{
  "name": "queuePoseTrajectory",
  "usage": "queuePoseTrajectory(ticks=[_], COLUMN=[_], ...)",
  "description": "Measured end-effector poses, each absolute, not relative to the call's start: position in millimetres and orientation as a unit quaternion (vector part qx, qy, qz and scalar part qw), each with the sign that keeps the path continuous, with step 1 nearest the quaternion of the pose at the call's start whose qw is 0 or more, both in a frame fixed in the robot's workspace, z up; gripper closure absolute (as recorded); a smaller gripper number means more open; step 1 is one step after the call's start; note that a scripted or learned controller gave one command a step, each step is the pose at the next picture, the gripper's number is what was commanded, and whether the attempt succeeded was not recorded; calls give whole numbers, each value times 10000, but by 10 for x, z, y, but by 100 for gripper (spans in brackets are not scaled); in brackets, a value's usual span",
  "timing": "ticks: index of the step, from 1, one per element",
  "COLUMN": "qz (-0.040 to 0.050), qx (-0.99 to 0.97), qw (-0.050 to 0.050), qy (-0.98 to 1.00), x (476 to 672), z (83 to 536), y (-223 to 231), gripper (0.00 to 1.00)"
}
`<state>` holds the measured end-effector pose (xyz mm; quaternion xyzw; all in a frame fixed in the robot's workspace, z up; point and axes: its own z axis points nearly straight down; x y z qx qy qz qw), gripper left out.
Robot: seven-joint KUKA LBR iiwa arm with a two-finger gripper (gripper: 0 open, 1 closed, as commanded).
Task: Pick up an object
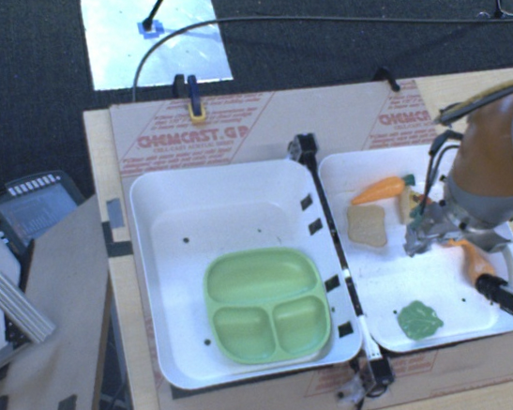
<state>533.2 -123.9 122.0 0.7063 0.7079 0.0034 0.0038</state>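
The right bin [389, 342] holds several items. An orange carrot [379, 190] lies near its back wall, and a tan bread slice [367, 225] sits just in front of it. A green leafy piece [418, 320] rests near the front wall. Another orange piece [475, 259] lies at the right, partly under the arm. A small pale item [415, 200] shows beside the wrist. My gripper [418, 241] is low over the middle of this bin, right of the bread slice and left of the orange piece.
The left bin [165, 259] holds a green divided plate [269, 304] towards its front. A black divider strip [329, 236] runs between the bins. A teach pendant [35, 211] and an aluminium rail [4, 292] lie left of the bench.
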Motion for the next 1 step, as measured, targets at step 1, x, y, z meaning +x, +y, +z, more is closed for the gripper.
queuePoseTrajectory(ticks=[1], qz=[12], qx=[7058], qw=[23], qy=[7084], x=[5409], z=[1689], y=[-1296], gripper=[100])
